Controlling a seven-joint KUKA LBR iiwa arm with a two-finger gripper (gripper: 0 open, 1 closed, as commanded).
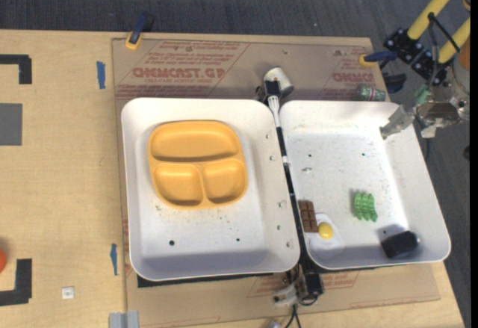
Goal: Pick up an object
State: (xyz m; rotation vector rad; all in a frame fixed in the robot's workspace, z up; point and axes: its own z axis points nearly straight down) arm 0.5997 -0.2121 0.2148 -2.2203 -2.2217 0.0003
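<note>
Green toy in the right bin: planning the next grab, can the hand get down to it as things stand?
Probably yes. The green toy lies alone on the bin floor, apart from the black block and yellow ball; the hand sits at that bin's far edge.

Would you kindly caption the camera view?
Gripper at right bin's far edge; yellow tray in left bin.

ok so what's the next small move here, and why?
Probably bring the gripper in over the right bin toward the green block. The gripper sits at the bin's far right rim with nothing between its fingers, and the block lies apart from the black object and the small yellow piece, so it looks like the easiest pick.
</note>
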